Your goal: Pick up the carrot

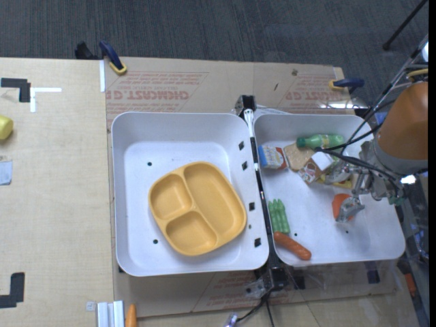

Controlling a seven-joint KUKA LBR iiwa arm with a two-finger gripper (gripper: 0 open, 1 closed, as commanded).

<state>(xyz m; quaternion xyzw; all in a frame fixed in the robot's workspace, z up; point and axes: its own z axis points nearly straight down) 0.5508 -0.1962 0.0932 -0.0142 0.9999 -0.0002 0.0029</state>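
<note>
One tool (349,210), its state impossible to tell, hangs over the right bin (381,247) beside a small orange item (338,204), while the carrot (293,246) lies apart at that bin's near left corner, just below a green pea pod (278,216)

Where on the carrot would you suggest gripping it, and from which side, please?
Grip the carrot across its middle from straight above, jaws spanning its narrow width. It lies flat and slanted near the right bin's front-left corner, so I'd keep clear of the bin wall and the green beans beside it.
</note>
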